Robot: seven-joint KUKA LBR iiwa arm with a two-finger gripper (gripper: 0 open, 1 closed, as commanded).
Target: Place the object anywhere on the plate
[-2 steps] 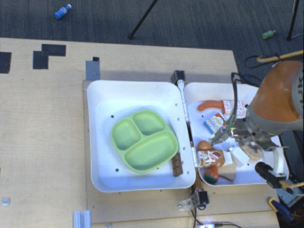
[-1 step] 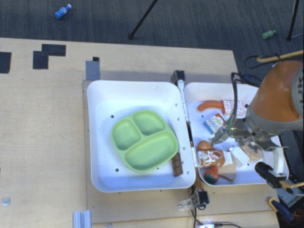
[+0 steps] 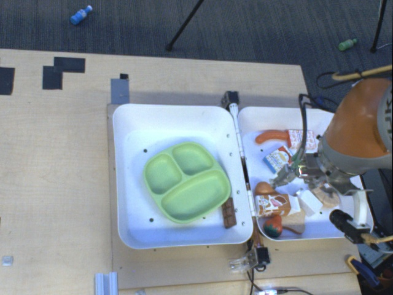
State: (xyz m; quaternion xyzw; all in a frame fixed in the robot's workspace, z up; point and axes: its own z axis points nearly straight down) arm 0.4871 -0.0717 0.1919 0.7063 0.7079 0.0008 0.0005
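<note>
A green plate (image 3: 187,182) with three sections is seen lying in the left white bin (image 3: 132,165). Nothing is seen on the plate. A brown bar (image 3: 228,214) is seen just beside the plate's lower right edge, on the floor of the same bin.

The things to be picked are kept in the right white bin (image 3: 252,128). An orange sausage-shaped toy (image 3: 272,136) is seen near the top. A small blue and white box (image 3: 277,160) is seen below it. A brown and white carton (image 3: 273,204) is seen lower down, and a red and green round toy (image 3: 272,226) is seen at the bottom edge.

The gripper (image 3: 299,172) is held low over the right bin, among these things. Whether it is spread or pressed together cannot be told. The grey arm with its orange band (image 3: 361,125) is seen reaching in from the right.
</note>
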